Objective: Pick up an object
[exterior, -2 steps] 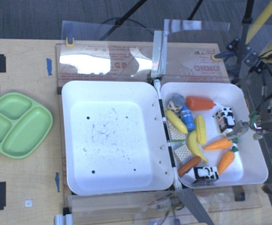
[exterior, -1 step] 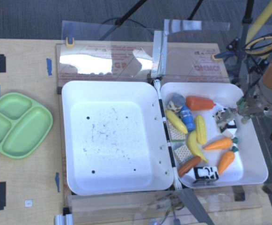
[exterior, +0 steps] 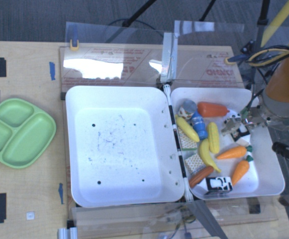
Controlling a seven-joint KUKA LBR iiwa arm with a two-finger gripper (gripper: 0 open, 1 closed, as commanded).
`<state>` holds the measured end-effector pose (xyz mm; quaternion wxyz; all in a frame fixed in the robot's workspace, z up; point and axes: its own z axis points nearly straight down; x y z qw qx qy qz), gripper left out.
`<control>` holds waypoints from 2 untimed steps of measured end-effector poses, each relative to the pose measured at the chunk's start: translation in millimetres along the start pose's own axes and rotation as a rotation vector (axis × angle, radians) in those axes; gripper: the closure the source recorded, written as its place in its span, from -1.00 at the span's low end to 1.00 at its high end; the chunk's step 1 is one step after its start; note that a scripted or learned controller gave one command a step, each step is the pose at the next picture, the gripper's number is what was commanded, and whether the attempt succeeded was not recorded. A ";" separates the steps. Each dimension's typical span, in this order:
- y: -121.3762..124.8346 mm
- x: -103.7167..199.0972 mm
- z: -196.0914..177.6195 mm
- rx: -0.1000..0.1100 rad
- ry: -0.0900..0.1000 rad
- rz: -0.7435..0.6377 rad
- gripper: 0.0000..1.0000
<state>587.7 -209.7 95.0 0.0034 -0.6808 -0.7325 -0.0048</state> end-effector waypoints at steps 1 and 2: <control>-1.2 -3.2 -5.4 0.005 -0.005 0.001 1.00; -5.5 59.1 -110.5 0.006 -0.011 -0.006 1.00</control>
